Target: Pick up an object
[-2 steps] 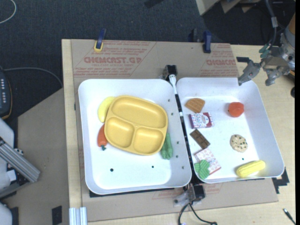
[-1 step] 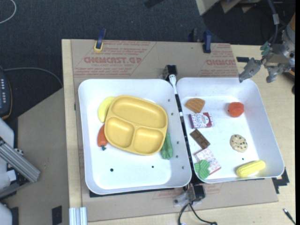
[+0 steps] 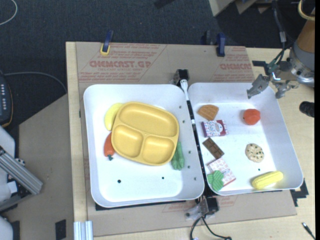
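The arm's two-finger gripper (image 3: 266, 85) hangs over the far right corner of the right-hand shallow white bin (image 3: 285, 134), fingers spread apart and nothing between them, so no pick has begun. My guess is it sits high and off to the side to keep clear of the goods while it chooses one. Nearest to it lies the round red-orange tomato-like toy (image 3: 251, 116), a fair candidate. Also in that bin: a tan bread-shaped wedge (image 3: 208, 112), a small red-and-white packet (image 3: 214, 129), a brown chocolate bar (image 3: 212, 147), a speckled cookie (image 3: 254, 152), a yellow corn cob (image 3: 267, 179) and a green-and-pink packet (image 3: 220, 175). The left white bin (image 3: 100, 179) carries a yellow three-compartment plastic tray (image 3: 145, 133), tilted over a yellow piece (image 3: 111, 115), a red-orange piece (image 3: 108, 146) and a green leafy toy (image 3: 178, 158).
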Controlling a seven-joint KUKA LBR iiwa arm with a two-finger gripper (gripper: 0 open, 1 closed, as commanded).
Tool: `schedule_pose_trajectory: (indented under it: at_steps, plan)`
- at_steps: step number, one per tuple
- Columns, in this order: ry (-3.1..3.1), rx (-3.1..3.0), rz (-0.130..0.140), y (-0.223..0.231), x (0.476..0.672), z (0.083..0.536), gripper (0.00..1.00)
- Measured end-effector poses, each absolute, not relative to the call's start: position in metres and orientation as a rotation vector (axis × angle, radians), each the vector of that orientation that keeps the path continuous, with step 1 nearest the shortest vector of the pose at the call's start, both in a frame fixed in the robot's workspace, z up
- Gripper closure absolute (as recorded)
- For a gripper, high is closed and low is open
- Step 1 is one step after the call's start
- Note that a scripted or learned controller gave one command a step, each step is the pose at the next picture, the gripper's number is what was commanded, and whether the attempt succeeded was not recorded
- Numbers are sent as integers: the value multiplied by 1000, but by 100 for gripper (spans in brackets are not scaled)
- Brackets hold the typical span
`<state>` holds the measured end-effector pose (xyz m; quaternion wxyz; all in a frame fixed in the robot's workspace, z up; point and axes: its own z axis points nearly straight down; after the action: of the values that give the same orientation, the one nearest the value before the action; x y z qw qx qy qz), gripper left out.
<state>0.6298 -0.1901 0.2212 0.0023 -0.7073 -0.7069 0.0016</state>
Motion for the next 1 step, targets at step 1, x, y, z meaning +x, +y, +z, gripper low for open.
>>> schedule_pose_trajectory:
  at_steps: [1]
  plan:
    - [-2217, -2217, 6, -192, 627, 157, 0]
